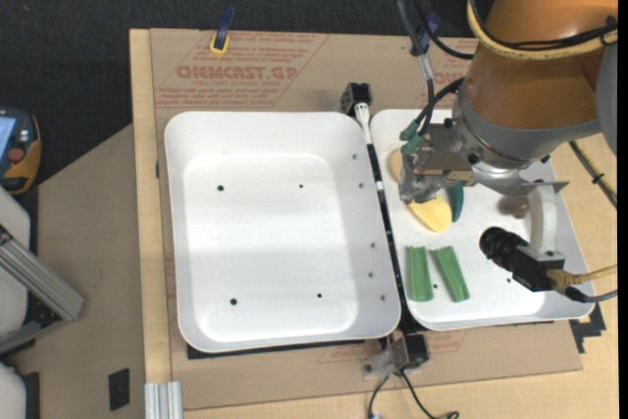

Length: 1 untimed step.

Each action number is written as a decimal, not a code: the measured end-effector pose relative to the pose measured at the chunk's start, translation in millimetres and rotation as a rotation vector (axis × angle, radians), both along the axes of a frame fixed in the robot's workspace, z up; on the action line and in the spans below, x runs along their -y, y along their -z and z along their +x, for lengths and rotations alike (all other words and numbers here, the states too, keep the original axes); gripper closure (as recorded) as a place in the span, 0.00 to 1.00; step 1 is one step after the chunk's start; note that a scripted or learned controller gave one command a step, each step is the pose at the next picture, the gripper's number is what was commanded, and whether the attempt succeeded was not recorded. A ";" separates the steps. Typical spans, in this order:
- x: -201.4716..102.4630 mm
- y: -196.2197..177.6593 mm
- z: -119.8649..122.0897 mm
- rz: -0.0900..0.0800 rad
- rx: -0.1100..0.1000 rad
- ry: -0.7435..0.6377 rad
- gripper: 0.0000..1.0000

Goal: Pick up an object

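My gripper hangs low over the right bin, near that bin's left wall, under the grey and orange wrist. Directly below it lies a yellow rounded object, partly hidden by the gripper. A pale yellow piece shows just left of the gripper. A small teal object lies against the yellow one on its right. Two green sticks lie side by side nearer the front of the bin. I see nothing lifted off the bin floor.
The left bin stands beside the right one, with a black clip strip between them. Both rest on a cardboard sheet. The arm covers the back right of the right bin.
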State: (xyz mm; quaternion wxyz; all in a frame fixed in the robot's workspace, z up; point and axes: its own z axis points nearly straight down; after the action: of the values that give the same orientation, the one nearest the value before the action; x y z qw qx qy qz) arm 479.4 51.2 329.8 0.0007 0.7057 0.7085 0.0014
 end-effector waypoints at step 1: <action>-13.3 -147.5 17.2 0.002 0.016 0.001 1.00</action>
State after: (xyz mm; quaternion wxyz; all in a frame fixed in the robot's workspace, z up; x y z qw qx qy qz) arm 496.6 64.6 477.3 0.0058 0.7061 0.7080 0.0079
